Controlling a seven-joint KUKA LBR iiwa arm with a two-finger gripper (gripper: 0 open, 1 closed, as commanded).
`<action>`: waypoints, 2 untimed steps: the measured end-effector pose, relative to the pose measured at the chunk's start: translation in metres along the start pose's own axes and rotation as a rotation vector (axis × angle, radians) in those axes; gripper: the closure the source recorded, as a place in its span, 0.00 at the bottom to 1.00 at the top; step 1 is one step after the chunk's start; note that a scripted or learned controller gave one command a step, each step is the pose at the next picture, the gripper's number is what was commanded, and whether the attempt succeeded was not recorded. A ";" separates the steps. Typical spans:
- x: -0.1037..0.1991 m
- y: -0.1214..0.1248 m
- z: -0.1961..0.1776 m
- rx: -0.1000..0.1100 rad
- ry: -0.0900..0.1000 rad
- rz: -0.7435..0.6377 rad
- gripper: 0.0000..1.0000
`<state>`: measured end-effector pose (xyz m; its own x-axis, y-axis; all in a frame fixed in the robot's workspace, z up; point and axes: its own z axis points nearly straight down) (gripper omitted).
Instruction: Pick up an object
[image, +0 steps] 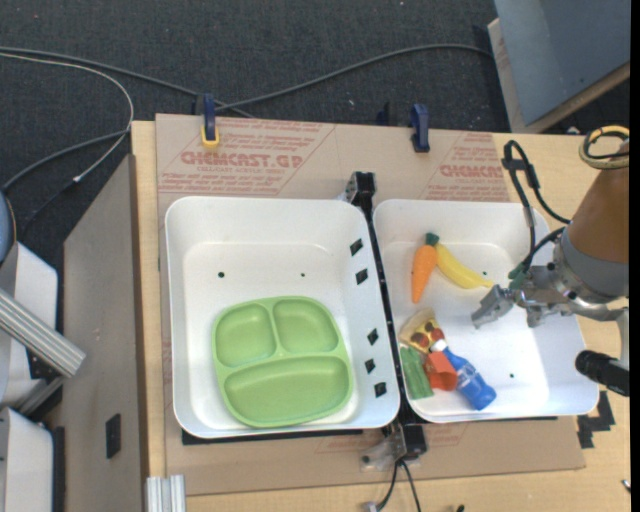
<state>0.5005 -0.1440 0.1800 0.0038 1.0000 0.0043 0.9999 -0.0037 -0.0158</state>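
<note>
End effector (497, 305) hangs open, grasping nothing, over right bin (540, 395). Nearest pick: yellow banana (462, 271), touching orange carrot (424, 272) near the bin's back. My call: drop straight down, straddle the banana's narrow width, stay clear of the carrot. Banana is small, curved, smooth plastic-looking.

A robotics lab: clamped cardboard bench (300, 150), white bins (190, 300), trailing cables (90, 75).

From my remote seat I saw the grey arm (600, 262), its orange band (608, 215) above the wrist, reaching in from the right and angled down, with the gripper (503, 300) hanging low, its two fingers spread apart and nothing between them.
</note>
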 end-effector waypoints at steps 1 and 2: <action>0.000 0.003 -0.007 -0.014 -0.003 -0.004 0.00; -0.004 0.002 0.036 -0.010 -0.001 -0.003 0.00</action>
<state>0.5021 -0.1474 0.1438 0.0008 1.0000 0.0028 1.0000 -0.0008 -0.0054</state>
